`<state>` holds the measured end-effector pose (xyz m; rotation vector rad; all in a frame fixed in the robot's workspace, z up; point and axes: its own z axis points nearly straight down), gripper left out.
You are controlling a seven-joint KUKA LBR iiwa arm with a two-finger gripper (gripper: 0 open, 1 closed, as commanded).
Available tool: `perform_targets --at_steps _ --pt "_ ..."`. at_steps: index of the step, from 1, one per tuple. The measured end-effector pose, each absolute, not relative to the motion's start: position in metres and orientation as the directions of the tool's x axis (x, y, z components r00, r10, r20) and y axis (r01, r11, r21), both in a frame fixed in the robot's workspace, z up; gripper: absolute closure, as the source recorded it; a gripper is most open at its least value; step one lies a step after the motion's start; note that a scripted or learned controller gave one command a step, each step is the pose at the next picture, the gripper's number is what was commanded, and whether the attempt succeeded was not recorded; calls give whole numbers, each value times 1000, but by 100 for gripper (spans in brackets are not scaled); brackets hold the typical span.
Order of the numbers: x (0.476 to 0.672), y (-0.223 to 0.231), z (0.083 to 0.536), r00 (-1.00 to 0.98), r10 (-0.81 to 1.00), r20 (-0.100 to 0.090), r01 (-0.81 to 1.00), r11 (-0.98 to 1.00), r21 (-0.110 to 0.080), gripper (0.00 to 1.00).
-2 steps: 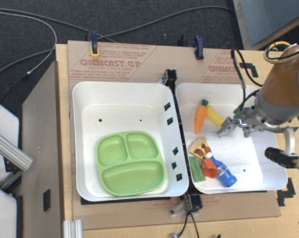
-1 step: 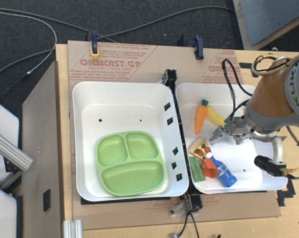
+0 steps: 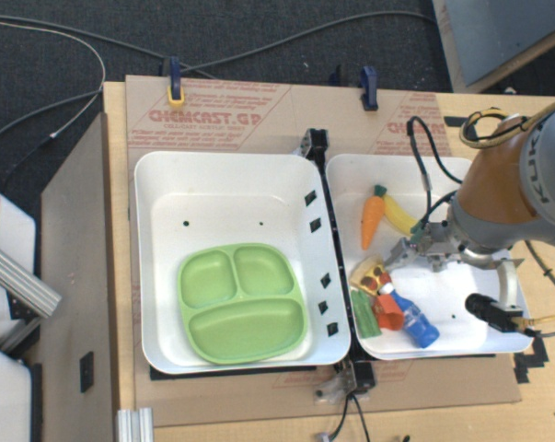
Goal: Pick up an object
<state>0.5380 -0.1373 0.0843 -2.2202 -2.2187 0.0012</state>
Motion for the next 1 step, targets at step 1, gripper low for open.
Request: perform_targets --at_steps 1 --pt "539 -137 96 1 1000 2 1000 -1 1 100"
